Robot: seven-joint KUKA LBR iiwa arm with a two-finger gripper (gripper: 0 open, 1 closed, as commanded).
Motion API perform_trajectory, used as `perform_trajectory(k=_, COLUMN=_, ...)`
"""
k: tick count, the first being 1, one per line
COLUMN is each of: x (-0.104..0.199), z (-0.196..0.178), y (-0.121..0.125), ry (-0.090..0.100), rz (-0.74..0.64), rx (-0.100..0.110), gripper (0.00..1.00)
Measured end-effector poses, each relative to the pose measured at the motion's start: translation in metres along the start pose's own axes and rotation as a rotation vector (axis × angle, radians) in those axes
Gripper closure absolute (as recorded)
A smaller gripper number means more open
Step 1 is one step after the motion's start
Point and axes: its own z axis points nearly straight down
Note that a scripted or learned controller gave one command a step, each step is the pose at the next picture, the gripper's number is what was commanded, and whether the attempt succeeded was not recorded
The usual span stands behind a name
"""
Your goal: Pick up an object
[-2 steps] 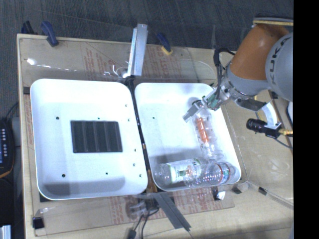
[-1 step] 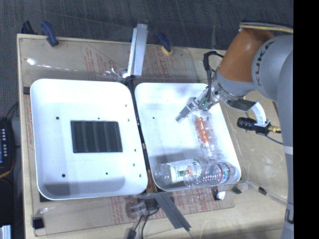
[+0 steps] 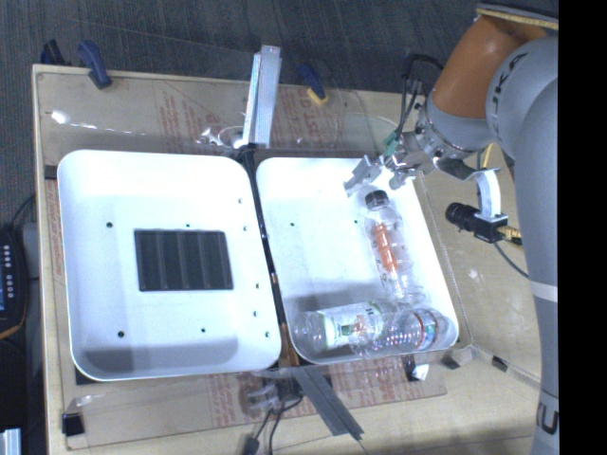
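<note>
The pale surface (image 3: 57, 207) is sitting on a dark carpeted floor (image 3: 190, 8), with blue clamps (image 3: 93, 63) gripping its far edge and an upright grey post (image 3: 262, 98) rising between the two bins. The left bin (image 3: 95, 188) is carrying a dark ribbed rectangle (image 3: 183, 260) in its middle. The right bin (image 3: 303, 216) is holding three clear plastic bottles: one with an orange label (image 3: 388, 245) is lying along the right wall, its long axis running from far to near and its dark cap pointing toward the far edge; two more, one green-labelled (image 3: 341, 328) and one ribbed (image 3: 417, 330), are lying end to end across the near wall. The arm (image 3: 493, 74) is reaching in from the right, and the tool (image 3: 379, 171) is hovering just above the orange-labelled bottle's cap, its fingers looking spread and gripping nothing.
</note>
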Motion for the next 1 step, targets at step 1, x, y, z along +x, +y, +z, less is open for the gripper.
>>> perform_trajectory(k=1, x=0.0006, z=0.0282, y=-0.0159, ry=0.002, rz=-0.087, rx=0.002, gripper=0.00)
